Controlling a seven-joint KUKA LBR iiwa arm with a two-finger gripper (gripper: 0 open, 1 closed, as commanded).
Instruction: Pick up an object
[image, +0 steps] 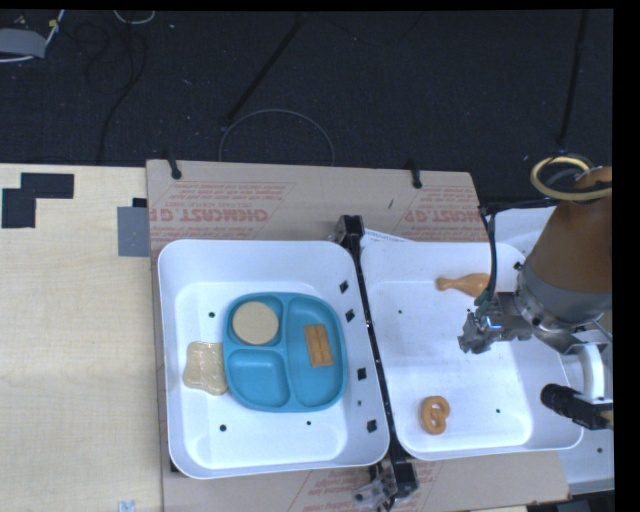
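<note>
Camera view, blue tray in left bin, pretzel in right bin

The left bin holds a tray with a disc and a bar in separate compartments; a slice touches the tray's left edge. The right bin holds a pretzel in front and a drumstick behind.

Upside-down red lettering, not legible, on cardboard sheet
</note>
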